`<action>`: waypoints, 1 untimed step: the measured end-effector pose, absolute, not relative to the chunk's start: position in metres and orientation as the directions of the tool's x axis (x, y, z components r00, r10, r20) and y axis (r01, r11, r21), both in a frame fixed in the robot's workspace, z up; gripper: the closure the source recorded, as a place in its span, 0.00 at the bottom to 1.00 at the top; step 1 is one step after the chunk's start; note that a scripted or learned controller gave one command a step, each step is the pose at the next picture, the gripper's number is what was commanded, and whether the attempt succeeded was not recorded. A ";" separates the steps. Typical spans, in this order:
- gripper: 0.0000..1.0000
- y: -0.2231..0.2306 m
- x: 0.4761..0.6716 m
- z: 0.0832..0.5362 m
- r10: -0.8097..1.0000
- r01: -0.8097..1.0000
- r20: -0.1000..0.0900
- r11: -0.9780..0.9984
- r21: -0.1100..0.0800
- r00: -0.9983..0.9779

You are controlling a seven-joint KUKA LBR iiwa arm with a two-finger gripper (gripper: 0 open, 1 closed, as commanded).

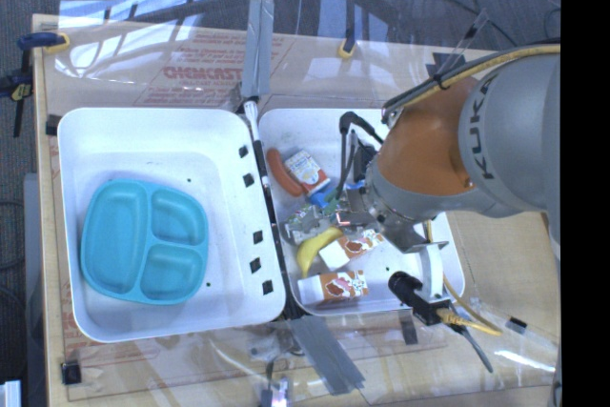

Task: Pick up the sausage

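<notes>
The sausage is a reddish-orange link lying at a slant in the upper left of the right bin, next to a small white carton. My gripper hangs over the middle of the right bin, just right of the sausage and above a clutter of small packets. The arm's orange band and grey wrist cover most of it, so I cannot make out how it stands. Nothing visibly rests in it.
A banana, a silvery packet and flat snack boxes lie in the lower part of the right bin. The left bin holds a blue divided tray. The arm covers the right bin's right half.
</notes>
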State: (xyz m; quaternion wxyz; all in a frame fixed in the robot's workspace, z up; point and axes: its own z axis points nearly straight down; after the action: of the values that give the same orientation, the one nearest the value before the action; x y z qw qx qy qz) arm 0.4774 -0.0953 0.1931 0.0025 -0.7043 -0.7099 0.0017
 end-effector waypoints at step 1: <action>0.00 -0.074 0.476 0.191 0.998 0.998 0.001 0.057 -0.005 -0.057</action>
State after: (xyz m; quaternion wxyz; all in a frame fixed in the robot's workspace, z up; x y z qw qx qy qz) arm 0.4764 -0.0740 0.1908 0.0021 -0.6865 -0.7271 0.0013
